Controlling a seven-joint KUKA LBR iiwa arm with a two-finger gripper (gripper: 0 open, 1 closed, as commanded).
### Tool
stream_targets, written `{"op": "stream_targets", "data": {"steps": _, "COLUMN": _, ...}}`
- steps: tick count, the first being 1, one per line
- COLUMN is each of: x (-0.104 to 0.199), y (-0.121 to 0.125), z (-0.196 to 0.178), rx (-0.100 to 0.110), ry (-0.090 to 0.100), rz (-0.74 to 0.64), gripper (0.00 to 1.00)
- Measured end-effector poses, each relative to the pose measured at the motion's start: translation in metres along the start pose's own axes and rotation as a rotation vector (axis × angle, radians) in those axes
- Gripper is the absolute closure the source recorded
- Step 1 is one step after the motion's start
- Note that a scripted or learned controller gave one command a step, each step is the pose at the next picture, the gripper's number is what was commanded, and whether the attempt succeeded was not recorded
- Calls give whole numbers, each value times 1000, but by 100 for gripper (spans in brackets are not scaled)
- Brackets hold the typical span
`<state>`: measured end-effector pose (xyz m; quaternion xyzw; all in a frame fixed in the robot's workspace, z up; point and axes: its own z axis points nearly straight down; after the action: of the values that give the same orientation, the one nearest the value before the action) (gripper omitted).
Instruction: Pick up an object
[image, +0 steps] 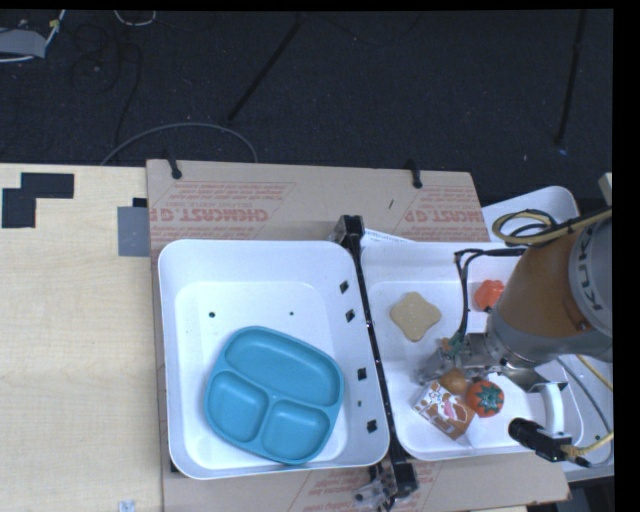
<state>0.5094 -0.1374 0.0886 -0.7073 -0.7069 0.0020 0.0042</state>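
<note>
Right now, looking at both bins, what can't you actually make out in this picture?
- Gripper, camera view: the arm's wrist covers it, so the finger state can't be read.
- Orange object in the right bin: partly behind the arm, identity unclear.
- Small items by the gripper, a red ball and a printed packet: too small and crowded to tell whether they touch.
- Right bin's far side: covered by the arm.

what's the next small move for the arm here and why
Probably a short, straight descent onto the small tan piece, then closing on it. The gripper sits low in the right bin, right above a tight cluster: that tan piece, a red round toy and a printed packet. Nothing is visibly held, and the beige cookie-shaped piece lies apart, farther off.
</note>
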Motion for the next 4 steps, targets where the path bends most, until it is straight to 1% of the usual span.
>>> {"op": "stream_targets", "data": {"steps": 1, "x": -2, "y": 1, "z": -13, "rx": -3, "ry": -1, "rz": 6, "gripper": 100}}
{"op": "stream_targets", "data": {"steps": 2, "x": -9, "y": -1, "z": -73, "rx": -10, "ry": -3, "rz": 5, "gripper": 100}}
{"op": "stream_targets", "data": {"steps": 3, "x": -11, "y": 3, "z": -136, "rx": -13, "ry": -4, "rz": -2, "gripper": 100}}
{"op": "stream_targets", "data": {"steps": 4, "x": -17, "y": 2, "z": -180, "rx": -11, "ry": -4, "rz": -1, "gripper": 100}}
